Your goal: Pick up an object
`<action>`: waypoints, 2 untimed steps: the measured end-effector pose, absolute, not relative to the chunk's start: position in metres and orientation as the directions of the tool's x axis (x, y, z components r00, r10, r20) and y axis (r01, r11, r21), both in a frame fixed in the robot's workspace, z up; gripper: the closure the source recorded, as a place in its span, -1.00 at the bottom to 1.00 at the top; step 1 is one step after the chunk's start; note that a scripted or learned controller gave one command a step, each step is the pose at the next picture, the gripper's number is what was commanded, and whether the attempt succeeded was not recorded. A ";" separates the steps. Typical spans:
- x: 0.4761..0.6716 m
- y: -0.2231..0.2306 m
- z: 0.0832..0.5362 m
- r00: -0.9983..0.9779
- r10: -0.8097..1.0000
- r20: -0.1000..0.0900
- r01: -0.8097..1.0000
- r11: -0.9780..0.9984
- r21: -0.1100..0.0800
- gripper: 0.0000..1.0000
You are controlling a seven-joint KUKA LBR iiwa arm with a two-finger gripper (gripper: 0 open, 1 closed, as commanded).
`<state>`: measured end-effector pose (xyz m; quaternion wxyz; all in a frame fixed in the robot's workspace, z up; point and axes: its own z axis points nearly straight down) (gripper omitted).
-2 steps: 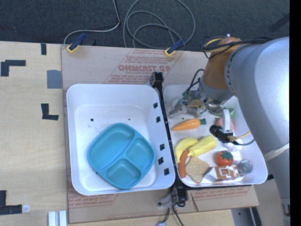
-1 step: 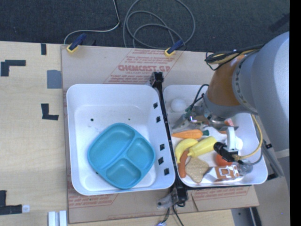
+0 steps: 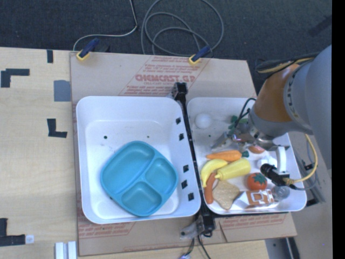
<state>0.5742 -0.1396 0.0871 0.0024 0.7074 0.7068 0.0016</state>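
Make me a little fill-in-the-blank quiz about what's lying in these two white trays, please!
1. The left bin holds a divided plate coloured ____.
2. The carrot in the right bin is coloured ____.
3. The white ball lies in the ____ bin.
4. The plate has ____ compartments.

Missing words: blue; orange; right; three
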 end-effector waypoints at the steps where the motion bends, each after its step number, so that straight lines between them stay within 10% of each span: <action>1: 0.654 -0.182 0.083 0.002 1.000 0.010 1.000 -0.002 -0.027 -1.00; 2: 0.565 -0.193 0.088 0.002 1.000 -0.002 1.000 -0.002 0.005 -1.00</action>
